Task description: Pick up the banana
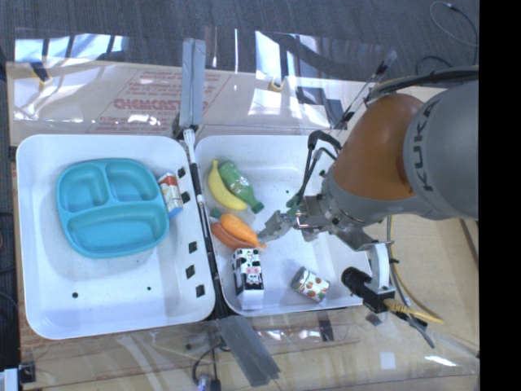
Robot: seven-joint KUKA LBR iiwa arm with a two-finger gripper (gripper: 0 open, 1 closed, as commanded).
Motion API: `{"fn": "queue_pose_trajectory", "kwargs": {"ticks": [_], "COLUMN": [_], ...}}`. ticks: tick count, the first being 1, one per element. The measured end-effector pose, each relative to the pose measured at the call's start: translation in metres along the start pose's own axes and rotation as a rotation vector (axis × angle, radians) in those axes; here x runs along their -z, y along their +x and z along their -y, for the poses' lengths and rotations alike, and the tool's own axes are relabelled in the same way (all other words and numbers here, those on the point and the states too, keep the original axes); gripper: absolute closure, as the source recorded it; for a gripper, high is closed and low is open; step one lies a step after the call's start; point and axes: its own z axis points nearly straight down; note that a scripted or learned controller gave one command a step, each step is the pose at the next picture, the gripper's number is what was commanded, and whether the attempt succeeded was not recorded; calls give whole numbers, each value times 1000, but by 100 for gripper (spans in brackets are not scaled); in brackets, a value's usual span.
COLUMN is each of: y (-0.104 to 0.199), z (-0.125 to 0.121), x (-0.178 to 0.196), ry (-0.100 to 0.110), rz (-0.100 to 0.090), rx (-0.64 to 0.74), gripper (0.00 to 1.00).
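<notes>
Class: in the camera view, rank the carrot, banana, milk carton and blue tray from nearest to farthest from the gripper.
1. Carrot: just left of the gripper.
2. Milk carton: below-left, near the right bin's front.
3. Banana: up-left, near the divider.
4. Blue tray: in the left bin.

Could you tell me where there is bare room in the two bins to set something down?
Left bin: bare floor below the blue tray. Right bin: bare strip along its far wall. Crowded where banana, green bottle, carrot and gripper cluster.
</notes>
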Motion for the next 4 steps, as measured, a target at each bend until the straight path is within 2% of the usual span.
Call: {"fn": "queue_pose_trajectory", "kwargs": {"ticks": [1,2,3,4], "y": [0,60,0,-30], "z": [-54,-102,-72,-36], "x": [-37,-19,-70,71], "ry": [-1,-4,-1,-4], "rz": [1,2,1,3], "rx": [-63,292,261,285], "gripper": [0,0,0,0]}}
